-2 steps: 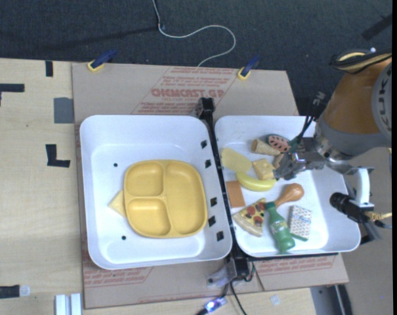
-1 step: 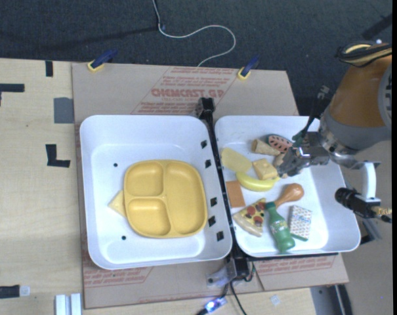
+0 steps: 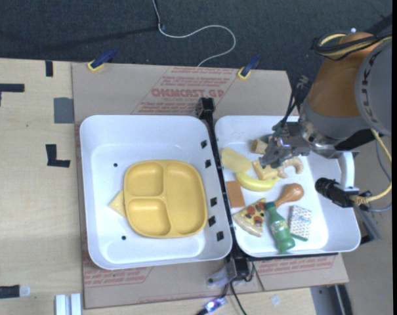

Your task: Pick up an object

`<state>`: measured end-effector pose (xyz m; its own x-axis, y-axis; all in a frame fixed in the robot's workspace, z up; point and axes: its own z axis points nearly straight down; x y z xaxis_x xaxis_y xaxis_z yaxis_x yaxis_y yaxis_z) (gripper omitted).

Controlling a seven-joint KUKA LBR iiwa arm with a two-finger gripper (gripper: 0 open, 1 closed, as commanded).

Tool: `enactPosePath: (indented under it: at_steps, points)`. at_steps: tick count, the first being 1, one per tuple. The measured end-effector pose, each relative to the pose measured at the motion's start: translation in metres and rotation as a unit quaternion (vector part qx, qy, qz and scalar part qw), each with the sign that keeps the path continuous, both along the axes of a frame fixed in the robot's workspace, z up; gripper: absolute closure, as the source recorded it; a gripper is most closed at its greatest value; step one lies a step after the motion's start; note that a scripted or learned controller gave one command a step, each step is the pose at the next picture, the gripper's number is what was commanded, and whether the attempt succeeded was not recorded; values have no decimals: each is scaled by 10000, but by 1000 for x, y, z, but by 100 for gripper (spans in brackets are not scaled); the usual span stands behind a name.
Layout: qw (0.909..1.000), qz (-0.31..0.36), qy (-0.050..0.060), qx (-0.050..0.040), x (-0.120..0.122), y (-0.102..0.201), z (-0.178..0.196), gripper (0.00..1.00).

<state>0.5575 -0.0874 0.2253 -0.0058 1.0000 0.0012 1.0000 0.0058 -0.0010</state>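
Leftmost, the left bin (image 3: 93, 176) holds a yellow divided plate (image 3: 165, 197), three compartments, lying flat just left of the black divider (image 3: 214, 176) that joins the two bins. A small yellow corner pokes out from under the plate's left edge.

Right of the divider, the right bin (image 3: 336, 238) carries the clutter. Closest to the divider: a pale yellow wedge-like piece (image 3: 229, 158), with a yellow banana (image 3: 256, 183) curving away to its right, and an orange-brown square (image 3: 235, 193) below them. Further from the divider and toward the near rim: a toy pizza slice (image 3: 250, 218), a green bottle (image 3: 279, 230), a brown drumstick (image 3: 287, 193) above the bottle, and a small patterned packet (image 3: 300, 220).

Gripper (image 3: 275, 153) sits low over tan, beige bits (image 3: 277, 169) at the banana's far end, well right of the divider. Finger spread: cannot tell, nor whether anything is caught. Grey-and-orange arm (image 3: 342, 90) enters from the right.
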Motion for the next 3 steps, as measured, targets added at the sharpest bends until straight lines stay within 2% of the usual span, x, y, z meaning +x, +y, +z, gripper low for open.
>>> enactPosePath:
  at_steps: [1, 2, 3]
  points:
    - [10000, -20, 9, -9, -2, 14, -9, 100]
    - [10000, -26, 3, -6, 0, -3, -3, 100]
    - [10000, -26, 11, -11, -10, 6, -9, 100]
